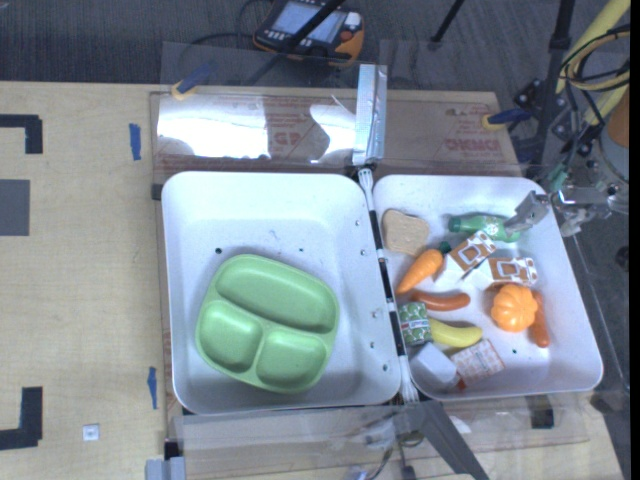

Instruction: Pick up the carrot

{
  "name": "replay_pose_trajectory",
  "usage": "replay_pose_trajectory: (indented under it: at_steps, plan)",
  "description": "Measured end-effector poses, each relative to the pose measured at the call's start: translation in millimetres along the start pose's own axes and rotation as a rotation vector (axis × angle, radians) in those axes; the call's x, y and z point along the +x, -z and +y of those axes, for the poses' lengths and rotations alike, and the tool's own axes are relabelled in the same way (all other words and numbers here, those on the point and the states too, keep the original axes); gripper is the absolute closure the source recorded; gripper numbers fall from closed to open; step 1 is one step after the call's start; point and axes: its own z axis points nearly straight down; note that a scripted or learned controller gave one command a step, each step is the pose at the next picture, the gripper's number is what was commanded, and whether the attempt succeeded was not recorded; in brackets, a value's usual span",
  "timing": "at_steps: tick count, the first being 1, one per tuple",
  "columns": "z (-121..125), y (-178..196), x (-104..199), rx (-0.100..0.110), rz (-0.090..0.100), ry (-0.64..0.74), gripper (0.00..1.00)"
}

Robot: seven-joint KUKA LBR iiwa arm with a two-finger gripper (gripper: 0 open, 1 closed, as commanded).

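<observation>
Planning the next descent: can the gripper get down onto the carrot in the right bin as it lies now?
Probably yes. The carrot lies uncovered on top, with nothing over it. But the bread slice touches its upper end and the sausage lies right below it, so finger room looks tight. The gripper hangs near the bin's far right.

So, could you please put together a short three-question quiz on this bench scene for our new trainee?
1. True or false: the carrot lies in the left bin.
2. Multiple choice: what sits in the left bin? A) a green divided plate B) a banana C) a slice of bread
3. Fill in: the toy lying just below the carrot, orange-red and long, is a ____.

Key
1. False; it lies in the right bin, near the divider.
2. A; the banana and the bread slice are in the right bin.
3. Sausage.
</observation>
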Motion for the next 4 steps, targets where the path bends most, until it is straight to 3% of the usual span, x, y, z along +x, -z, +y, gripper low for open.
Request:
replay_pose_trajectory:
  at_steps: [1, 2, 3, 4]
  plan:
    - [-10.0, -60.1, 87.9, 0.003, 0.001, -0.224, 0.00]
    - [-10.8, -131.8, 90.2, -0.007, -0.003, 0.449, 0.00]
    - [13.5, -132.3, 87.2, -0.005, -0.003, 0.772, 0.00]
    - [-7.8, -127.6, 70.7, -0.003, -0.001, 1.055, 0.00]
